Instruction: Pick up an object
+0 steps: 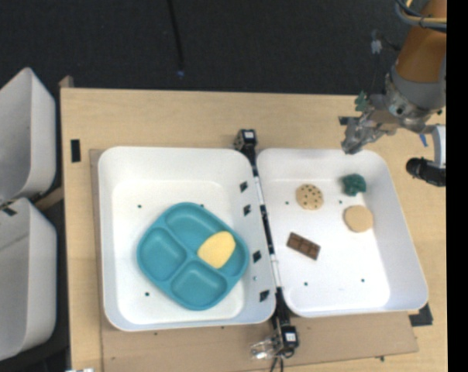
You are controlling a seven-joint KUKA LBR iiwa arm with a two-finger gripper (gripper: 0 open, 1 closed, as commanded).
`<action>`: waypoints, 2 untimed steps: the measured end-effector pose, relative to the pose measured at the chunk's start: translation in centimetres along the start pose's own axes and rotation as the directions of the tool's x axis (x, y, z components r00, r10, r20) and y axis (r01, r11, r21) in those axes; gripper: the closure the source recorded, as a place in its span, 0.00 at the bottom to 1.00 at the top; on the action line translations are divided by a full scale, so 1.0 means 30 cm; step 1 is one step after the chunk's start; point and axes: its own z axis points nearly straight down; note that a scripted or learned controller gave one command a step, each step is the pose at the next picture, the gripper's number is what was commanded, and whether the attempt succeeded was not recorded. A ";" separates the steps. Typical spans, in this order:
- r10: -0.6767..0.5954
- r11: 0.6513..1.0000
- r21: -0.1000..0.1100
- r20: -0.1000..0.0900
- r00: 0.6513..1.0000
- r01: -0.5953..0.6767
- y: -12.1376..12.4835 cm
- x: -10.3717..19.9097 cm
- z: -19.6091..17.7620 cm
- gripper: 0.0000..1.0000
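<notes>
The right bin (373,285) holds a round chocolate-chip cookie (309,197), a small green lump (353,183), a tan round piece (359,218) and a brown chocolate bar (303,246). My gripper (356,140) hangs over the bin's far rim, above and behind the green lump, fingers pointing down. Nothing shows between the fingers, and their spacing is too small to make out.
The left bin (118,208) holds a blue divided plate (172,262) with a yellow piece (217,249) in one compartment. A clamp strip (259,208) runs between the bins. White boxes (13,208) stand off the bench's left side.
</notes>
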 end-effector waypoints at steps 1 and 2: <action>-0.002 1.000 0.005 -0.001 1.000 0.002 -0.016 0.171 0.029 1.00; -0.002 1.000 0.006 -0.001 1.000 0.002 -0.028 0.359 0.051 1.00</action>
